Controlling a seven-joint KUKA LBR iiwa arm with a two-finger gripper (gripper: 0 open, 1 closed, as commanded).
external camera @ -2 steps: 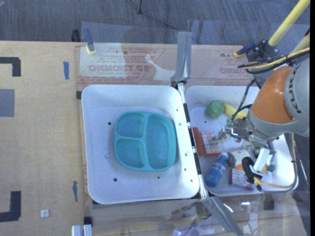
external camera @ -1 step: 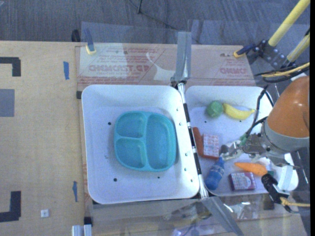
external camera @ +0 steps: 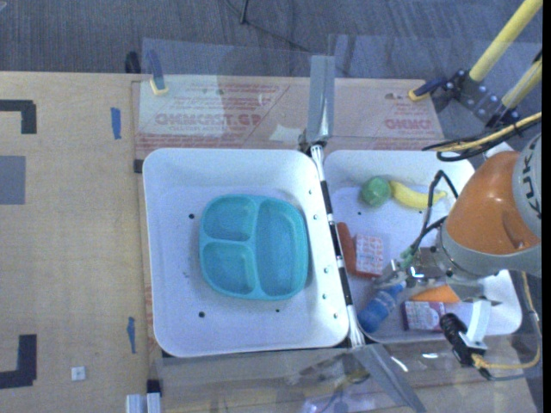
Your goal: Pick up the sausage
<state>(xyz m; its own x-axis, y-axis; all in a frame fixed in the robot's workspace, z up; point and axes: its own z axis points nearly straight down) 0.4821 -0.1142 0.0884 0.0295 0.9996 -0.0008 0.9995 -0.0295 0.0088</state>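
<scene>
- The sausage (external camera: 345, 246), a reddish-brown stick, lies in the right bin (external camera: 344, 172) along its left wall, just beside a small checkered packet (external camera: 368, 254).
- The claw (external camera: 406, 269) sits low in the same bin, to the right of the packet and apart from the sausage; whether it is open or closed cannot be told.
- The right bin also holds one green ball-shaped fruit (external camera: 375, 191) touching one banana (external camera: 415, 197) near the far wall, one blue bottle (external camera: 380, 307) near the front-left corner, one orange piece (external camera: 436, 294) and one small carton (external camera: 424, 316) under the arm.
- The left bin (external camera: 164, 231) holds one teal plate (external camera: 254, 247) with three compartments, set near the middle with bare white floor all round it.
- Two bins in all, touching along the middle of the worktop (external camera: 69, 231).
- The right bin is crowded; bare floor shows between the banana and the packet.
</scene>
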